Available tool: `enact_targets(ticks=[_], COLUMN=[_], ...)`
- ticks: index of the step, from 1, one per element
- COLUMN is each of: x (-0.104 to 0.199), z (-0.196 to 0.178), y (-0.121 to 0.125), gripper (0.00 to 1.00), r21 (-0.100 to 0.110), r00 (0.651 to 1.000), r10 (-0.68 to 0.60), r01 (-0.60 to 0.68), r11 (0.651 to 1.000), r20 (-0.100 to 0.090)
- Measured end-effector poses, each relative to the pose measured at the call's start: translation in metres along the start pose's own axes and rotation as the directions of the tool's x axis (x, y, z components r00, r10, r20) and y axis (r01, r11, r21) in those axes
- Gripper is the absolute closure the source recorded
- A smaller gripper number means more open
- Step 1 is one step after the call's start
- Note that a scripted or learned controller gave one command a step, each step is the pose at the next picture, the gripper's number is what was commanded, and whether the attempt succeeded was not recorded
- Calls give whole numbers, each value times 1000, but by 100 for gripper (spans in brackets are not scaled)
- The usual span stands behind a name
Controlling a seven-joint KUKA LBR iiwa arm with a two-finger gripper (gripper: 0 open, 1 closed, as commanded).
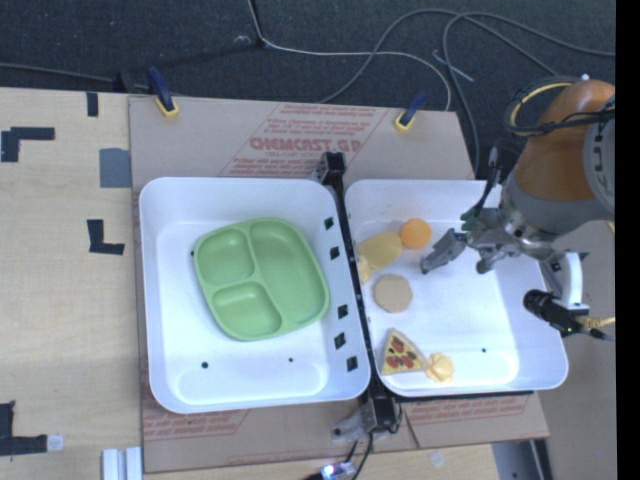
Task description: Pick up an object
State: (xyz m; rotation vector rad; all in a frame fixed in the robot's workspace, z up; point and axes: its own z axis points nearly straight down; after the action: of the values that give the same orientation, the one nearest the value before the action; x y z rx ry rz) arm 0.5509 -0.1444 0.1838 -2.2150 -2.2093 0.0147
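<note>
Arm reaching in over the right bin [500, 368]
Gripper [462, 253] fingers spread apart, holding nothing (cardboard [300, 138] reads "CHEMCAST GP").

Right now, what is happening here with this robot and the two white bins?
A grey robot arm reaches in from the right, and its gripper hangs open over the right bin, holding nothing. In that bin lie an orange ball, a yellow piece, a round tan cookie, a pizza slice and a small yellow item. The left bin holds a green divided plate. Nothing is picked up yet.
</note>
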Motion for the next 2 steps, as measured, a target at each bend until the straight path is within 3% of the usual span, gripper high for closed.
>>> enact_targets(ticks=[1, 2], x=[0, -9], z=[-8, 42], y=[3, 5], gripper=[0, 0], r21=[-14, -11], r00=[1000, 1000], r10=[-4, -3], r01=[4, 3], r11=[1000, 1000], r20=[2, 3])
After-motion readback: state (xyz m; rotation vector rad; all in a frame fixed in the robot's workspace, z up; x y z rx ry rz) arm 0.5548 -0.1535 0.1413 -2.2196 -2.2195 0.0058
